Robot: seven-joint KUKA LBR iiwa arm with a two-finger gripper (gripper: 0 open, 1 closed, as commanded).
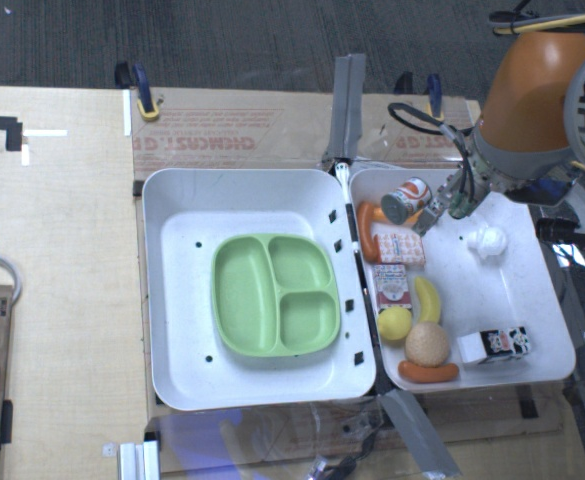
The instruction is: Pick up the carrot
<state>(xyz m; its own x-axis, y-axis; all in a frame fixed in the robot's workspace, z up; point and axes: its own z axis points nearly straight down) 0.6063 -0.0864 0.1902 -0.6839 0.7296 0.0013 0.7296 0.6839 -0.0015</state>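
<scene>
You saw the grey two-finger gripper hovering at upper right beside a small tin can; its opening was unclear. The orange carrot lay along the right white bin's left wall.

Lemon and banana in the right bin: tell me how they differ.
The lemon is round and compact; the banana is long and curved. The lemon lies against the bin's left wall, below a small carton; the banana lies just to its right, running up alongside that carton. Both are yellow and rest side by side in the right bin.
</scene>
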